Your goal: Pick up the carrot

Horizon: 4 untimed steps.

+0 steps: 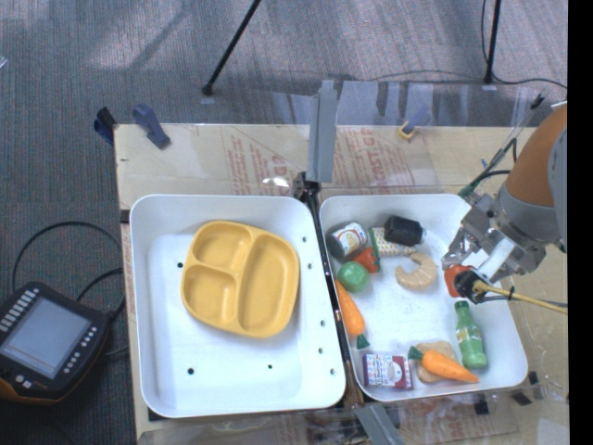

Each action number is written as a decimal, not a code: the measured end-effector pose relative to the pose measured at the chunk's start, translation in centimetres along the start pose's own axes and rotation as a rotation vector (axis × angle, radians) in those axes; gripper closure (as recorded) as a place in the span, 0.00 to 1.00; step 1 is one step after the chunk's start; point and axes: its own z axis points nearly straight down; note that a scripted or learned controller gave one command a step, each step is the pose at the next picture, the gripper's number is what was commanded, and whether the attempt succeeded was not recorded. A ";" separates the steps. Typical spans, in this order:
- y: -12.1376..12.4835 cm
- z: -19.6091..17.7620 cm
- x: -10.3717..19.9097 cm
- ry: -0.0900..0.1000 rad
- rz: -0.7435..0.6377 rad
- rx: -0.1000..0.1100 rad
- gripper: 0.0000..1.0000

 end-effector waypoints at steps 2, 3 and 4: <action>-6.9 10.6 3.9 -0.004 0.499 0.005 1.00; -1.5 10.5 8.8 -0.003 0.492 0.002 1.00; -2.5 10.5 2.9 -0.003 0.384 0.004 1.00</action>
